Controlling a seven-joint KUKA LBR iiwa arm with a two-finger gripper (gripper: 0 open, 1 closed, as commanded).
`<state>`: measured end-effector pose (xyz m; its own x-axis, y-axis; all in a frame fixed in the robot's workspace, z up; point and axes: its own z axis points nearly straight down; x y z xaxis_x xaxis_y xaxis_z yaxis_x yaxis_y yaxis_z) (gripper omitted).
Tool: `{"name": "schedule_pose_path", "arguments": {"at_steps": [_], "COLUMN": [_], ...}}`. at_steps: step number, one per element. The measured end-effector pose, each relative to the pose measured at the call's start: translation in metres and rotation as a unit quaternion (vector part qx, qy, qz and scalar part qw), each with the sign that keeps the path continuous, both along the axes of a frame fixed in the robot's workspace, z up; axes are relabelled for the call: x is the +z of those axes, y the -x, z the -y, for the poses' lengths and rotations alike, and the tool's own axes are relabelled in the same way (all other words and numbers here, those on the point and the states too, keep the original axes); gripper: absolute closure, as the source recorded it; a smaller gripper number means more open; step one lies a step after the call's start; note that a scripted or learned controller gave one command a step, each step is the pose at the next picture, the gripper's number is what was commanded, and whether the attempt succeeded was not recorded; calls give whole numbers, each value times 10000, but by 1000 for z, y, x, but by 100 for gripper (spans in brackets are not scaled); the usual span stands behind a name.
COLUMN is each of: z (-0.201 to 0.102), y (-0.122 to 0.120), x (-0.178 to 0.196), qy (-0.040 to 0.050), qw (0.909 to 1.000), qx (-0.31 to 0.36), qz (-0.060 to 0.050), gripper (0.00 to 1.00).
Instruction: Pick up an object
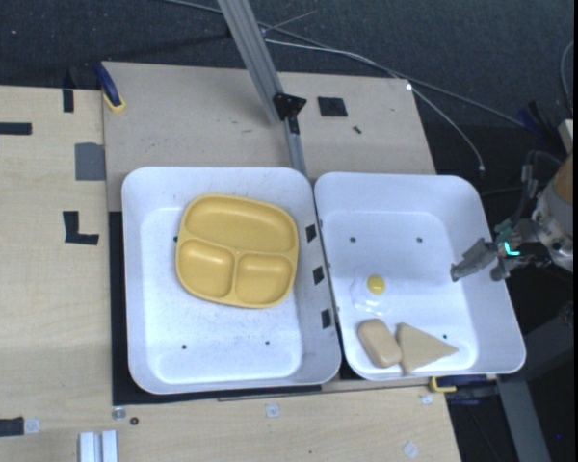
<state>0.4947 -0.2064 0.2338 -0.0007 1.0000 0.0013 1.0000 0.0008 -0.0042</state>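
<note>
The gripper (474, 264) is hovering at the right bin's (405, 192) right rim, whether its fingers are open or closed being impossible to tell. A small yellow ball (376, 284), a tan oval block (378, 343) and a tan wedge (424, 346) are lying inside; a yellow divided plate (237, 250) is sitting in the left bin (154, 354).

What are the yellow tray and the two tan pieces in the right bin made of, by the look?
Yellow tray: likely moulded plastic, matte; even colour, rounded rim, three pressed compartments. Tan loaf piece and tan wedge: probably plastic or foam toy food; flat dull colour, soft edges, too small to say which. Right bin: white, smooth, probably plastic.
</note>
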Motion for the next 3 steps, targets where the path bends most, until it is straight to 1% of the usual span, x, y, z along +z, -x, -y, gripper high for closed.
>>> {"name": "schedule_pose_path", "arguments": {"at_steps": [1, 3], "z": [0, -8], "y": [-1, -1], "x": [1, -87], "qy": [6, -1], "qw": [10000, 10000], "qx": [2, 1], "qz": [14, -11], "gripper": [0, 0]}}
